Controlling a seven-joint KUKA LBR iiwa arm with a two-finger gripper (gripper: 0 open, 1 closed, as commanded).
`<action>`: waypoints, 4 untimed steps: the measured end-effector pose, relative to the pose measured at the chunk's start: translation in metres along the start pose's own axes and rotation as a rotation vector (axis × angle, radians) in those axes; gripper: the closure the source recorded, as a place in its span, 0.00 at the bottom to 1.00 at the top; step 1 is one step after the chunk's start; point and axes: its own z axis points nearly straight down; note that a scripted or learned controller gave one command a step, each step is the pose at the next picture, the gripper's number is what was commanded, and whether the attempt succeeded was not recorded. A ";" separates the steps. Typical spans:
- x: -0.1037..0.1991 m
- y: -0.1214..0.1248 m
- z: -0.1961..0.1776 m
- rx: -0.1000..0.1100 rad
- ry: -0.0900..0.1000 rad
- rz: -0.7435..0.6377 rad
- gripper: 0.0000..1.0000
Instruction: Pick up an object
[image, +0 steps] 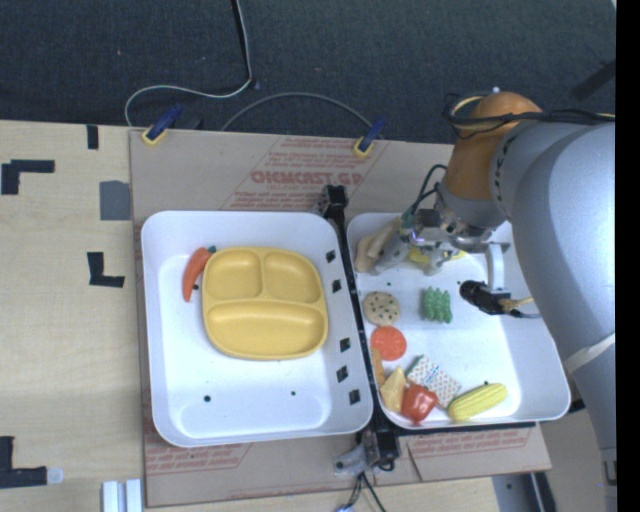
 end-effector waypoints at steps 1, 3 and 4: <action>-0.015 0.001 0.000 -0.001 0.007 -0.001 0.00; -0.043 -0.065 -0.012 -0.041 -0.005 -0.004 1.00; 0.018 -0.062 -0.094 -0.041 -0.003 -0.011 1.00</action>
